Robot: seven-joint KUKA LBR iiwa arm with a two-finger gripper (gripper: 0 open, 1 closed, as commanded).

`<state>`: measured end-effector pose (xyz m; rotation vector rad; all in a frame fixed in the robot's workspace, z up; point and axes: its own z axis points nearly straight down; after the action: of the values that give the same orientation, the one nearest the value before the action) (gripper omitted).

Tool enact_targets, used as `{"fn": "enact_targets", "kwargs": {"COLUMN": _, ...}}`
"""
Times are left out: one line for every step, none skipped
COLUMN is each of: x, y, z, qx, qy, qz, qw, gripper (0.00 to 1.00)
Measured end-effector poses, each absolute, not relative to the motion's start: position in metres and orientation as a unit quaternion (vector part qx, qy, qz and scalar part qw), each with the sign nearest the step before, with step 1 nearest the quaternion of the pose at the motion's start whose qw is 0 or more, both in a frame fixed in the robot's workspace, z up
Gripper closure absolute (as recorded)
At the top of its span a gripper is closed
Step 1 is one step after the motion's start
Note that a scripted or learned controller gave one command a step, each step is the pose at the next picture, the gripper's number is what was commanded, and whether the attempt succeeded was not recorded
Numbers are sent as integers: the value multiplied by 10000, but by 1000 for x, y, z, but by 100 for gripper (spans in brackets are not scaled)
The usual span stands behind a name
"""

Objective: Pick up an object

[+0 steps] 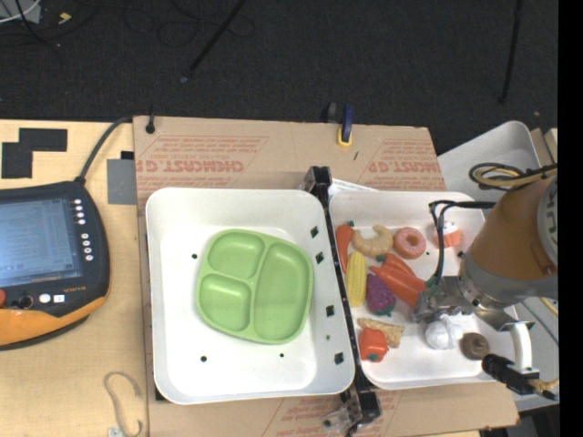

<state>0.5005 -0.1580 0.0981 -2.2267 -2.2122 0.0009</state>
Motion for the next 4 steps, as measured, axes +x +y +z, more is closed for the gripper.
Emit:
{"fn": "enact_targets", "kwargs": {"x": 492, "y": -164, "z": 154, "qx": -7094, "qy": -7048, "qz": -3, "qw": -6, "gripper": 100}}
{"fn": "enact_targets", "kwargs": {"x": 498, "y": -161, "z": 198, "qx": -7068, "qy": -7074, "qz": -7, "qw": -10, "gripper": 100}}
{"fn": "enact_targets", "kwargs": {"x": 499, "y": -162, "z": 229, "qx": -7069, "qy": -7073, "qz": -4, "qw": -6, "gripper": 100}}
{"fn": "enact_targets", "kwargs": {"x": 531, "y": -119, "z": 236, "qx": -7054, "qy": -7088, "qz": -6, "qw": 8, "gripper": 100}}
